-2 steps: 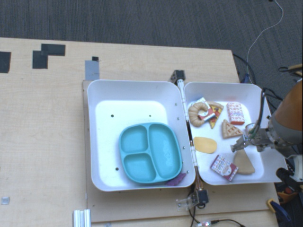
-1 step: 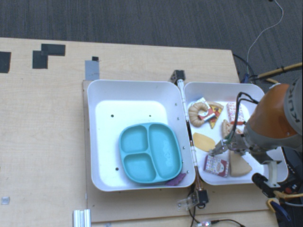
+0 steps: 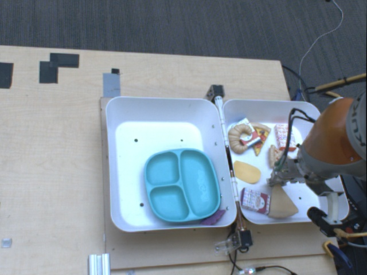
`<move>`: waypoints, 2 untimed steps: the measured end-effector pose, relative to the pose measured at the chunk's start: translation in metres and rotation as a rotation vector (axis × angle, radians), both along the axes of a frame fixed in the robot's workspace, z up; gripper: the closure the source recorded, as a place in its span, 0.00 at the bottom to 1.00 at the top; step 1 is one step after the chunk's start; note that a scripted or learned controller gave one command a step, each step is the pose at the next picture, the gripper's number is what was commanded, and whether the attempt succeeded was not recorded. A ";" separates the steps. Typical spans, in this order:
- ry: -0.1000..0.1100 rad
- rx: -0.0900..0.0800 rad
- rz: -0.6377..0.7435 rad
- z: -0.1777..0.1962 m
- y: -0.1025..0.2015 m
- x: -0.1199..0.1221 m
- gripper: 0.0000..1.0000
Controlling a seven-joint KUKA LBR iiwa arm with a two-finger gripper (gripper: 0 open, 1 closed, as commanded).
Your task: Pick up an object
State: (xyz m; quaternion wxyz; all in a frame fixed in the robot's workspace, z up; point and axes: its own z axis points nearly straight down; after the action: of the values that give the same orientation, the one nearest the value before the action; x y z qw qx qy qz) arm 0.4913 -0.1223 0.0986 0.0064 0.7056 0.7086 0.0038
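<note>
- Small objects are lying in the right bin (image 3: 269, 105): a tan wedge (image 3: 282, 206) and red packet (image 3: 255, 200) near, a yellow oval piece (image 3: 247, 172) mid-bin, a pastry (image 3: 240, 136) far.
- The pincer (image 3: 279, 173) is hovering beside the wedge; I cannot tell its grip state.
- A blue divided plate (image 3: 182, 184) is sitting in the left bin (image 3: 160, 105) on the counter (image 3: 51, 171).

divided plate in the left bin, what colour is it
Light blue, plain; the divided plate shows clearly in the camera view.
</note>
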 end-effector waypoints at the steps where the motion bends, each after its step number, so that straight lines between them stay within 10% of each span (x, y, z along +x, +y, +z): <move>1: 0.000 0.000 0.000 0.000 0.000 0.000 0.00; 2: -0.002 0.001 0.003 0.010 0.001 0.001 1.00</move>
State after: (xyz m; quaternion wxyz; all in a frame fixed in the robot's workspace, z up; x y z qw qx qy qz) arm 0.4927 -0.1216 0.1091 0.0070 0.7046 0.7095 0.0049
